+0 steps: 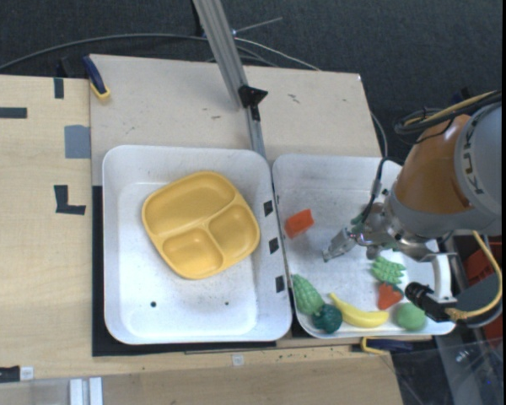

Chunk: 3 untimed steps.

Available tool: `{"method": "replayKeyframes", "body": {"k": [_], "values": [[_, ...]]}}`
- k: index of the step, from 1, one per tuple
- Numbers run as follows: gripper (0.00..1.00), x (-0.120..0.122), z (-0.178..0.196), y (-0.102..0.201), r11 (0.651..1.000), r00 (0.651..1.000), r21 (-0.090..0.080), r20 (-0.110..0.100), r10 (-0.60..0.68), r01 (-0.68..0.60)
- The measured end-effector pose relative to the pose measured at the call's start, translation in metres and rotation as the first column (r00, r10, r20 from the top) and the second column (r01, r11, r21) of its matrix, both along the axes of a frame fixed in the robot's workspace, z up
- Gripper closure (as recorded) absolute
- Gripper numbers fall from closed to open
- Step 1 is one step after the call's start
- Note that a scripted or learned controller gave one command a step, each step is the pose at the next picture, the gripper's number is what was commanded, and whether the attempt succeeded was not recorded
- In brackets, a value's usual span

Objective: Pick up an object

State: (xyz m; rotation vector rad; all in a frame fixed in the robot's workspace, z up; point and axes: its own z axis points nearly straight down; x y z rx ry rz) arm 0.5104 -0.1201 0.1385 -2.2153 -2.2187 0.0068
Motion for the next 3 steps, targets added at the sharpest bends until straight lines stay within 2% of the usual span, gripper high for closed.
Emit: {"method": "replayKeyframes", "body": {"k": [1,2,3], "values": [[0.00,0.000,-0.050,0.000,1.000,1.000,-0.003,0.007,-0.001,0.001],[1.00,0.000,-0.039,0.001,1.000,1.000,0.000,0.006,0.000,0.000],[1.00,0.002,0.023,-0.001,1.000,1.000,-0.002,0.012,0.000,0.000]]}}
